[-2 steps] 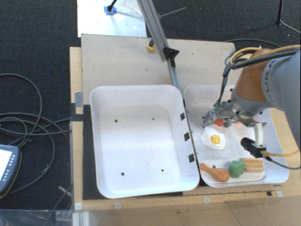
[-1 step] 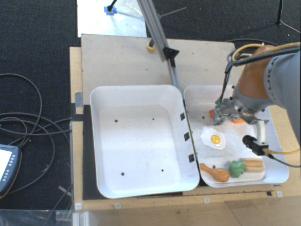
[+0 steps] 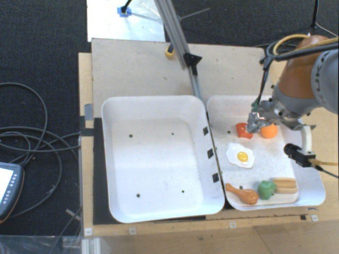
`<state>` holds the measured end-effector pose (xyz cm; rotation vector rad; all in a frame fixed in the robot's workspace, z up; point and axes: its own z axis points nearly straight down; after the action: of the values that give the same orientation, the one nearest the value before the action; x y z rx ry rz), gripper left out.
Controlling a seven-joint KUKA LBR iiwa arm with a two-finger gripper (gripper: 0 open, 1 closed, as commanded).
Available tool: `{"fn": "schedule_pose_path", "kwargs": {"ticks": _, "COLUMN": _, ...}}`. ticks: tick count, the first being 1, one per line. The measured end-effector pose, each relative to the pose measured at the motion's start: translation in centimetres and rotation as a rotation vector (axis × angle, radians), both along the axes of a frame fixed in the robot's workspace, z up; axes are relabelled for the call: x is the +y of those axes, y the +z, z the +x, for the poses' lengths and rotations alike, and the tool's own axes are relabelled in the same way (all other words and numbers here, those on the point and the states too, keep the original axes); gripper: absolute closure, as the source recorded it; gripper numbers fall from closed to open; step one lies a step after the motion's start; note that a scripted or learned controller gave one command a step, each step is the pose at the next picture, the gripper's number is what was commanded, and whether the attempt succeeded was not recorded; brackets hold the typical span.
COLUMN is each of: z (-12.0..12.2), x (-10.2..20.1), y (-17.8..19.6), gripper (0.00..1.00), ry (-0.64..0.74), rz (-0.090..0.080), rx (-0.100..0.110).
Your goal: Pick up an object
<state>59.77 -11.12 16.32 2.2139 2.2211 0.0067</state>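
The table [image 3: 137, 67] carries two shallow white bins side by side: the left bin [image 3: 114, 110] and the right bin [image 3: 318, 194]. The arm [image 3: 310, 75], grey with an orange band, reaches in from three o'clock and hangs over the upper part of the right bin. Its end effector [image 3: 256, 121] sits low in that bin, between a red object [image 3: 243, 130] at its eight o'clock and an orange ball [image 3: 269, 132] at its four o'clock; both lie just beside the metal tip. Whether the end effector is released or clenched cannot be told from this angle, and nothing is seen gripped by it. The red object rests on the bin floor near the dividing wall, toward the bin's upper half. At six o'clock from it lies a toy fried egg [image 3: 240, 156], white with a yellow yolk, apart from the other pieces. Along the bin's lower edge, from nine to three o'clock, lie a brown drumstick [image 3: 242, 193], a green vegetable piece [image 3: 266, 189] and a tan hot dog bun [image 3: 285, 185]; the green piece touches the bun. A black bracket [image 3: 297, 155] juts over the bin's right rim. Cables [image 3: 37, 136] trail across the dark floor at nine o'clock from the table.
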Motion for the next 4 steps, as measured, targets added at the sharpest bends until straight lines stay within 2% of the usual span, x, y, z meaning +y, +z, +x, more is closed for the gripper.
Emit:
{"fn": "schedule_pose_path", "kwargs": {"ticks": 2, "z": -0.1, "x": 0.3, "y": 10.0, "gripper": 1.0, "ry": 0.003, "rz": -0.001, "rx": -0.001}}
{"fn": "schedule_pose_path", "kwargs": {"ticks": 3, "z": -2.1, "x": 5.5, "y": 10.5, "gripper": 1.0, "ry": 0.007, "rz": 0.003, "rx": 0.006}}
{"fn": "schedule_pose_path", "kwargs": {"ticks": 4, "z": -3.8, "x": 10.7, "y": 8.8, "gripper": 1.0, "ry": 0.007, "rz": 0.003, "rx": 0.008}}
